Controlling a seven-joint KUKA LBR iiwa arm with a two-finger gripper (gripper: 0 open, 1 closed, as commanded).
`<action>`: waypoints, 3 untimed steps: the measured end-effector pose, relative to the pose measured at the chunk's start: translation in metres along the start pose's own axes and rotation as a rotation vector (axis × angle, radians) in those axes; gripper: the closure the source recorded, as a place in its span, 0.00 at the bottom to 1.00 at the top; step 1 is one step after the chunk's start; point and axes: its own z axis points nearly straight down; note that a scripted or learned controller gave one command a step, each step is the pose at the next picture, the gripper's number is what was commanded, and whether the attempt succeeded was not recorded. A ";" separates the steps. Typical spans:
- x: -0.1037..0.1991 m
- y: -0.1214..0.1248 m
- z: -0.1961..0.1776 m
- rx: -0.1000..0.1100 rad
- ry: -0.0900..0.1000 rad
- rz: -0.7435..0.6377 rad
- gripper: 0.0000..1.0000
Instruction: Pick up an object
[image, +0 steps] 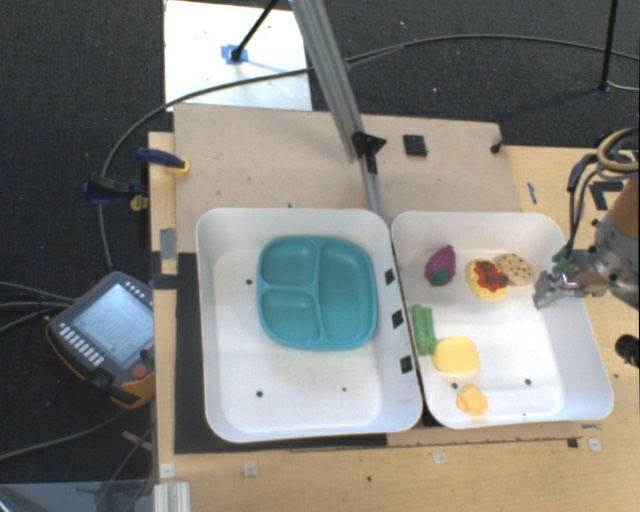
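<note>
**Bench, two bins, toy food: contents listed front to back**

Wooden bench (300, 470) on dark carpet, bearing two shallow white bins side by side, glossy plastic with rounded corners.

Right bin (580, 400), front: small lumpy orange-yellow piece (472, 401), then a smooth yellow block with rounded edges (456, 354). Just left of the block, against the inner wall, a ribbed green strip (424, 329) lying lengthwise. Farther back: purple oval piece (440, 265); flat round pizza-like toy with red topping (488, 279); speckled tan cookie (515, 268) touching its right edge.

Gripper (552, 288) low over the right side of the same bin, metal grey, just beside the cookie; nothing seen between its fingers, and whether wide or narrow cannot be told. Grey wrist and cable loops behind it at the right edge.

Left bin (230, 400): teal divided plate (318, 292), three compartments, matte, rounded square.

Beyond the bins: bare cardboard sheet (290, 160), small black square (415, 146), slanted grey pole (335, 80) ending in a black clamp. Left of the bench, on the floor: handheld pendant with screen (105, 335), blue clamp (155, 157), loose cables.
</note>
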 end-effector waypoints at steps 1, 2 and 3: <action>0.000 0.001 -0.015 0.002 0.001 -0.003 1.00; 0.056 0.009 -0.008 0.004 0.003 -0.006 1.00; 0.111 0.007 -0.001 0.005 0.003 -0.006 1.00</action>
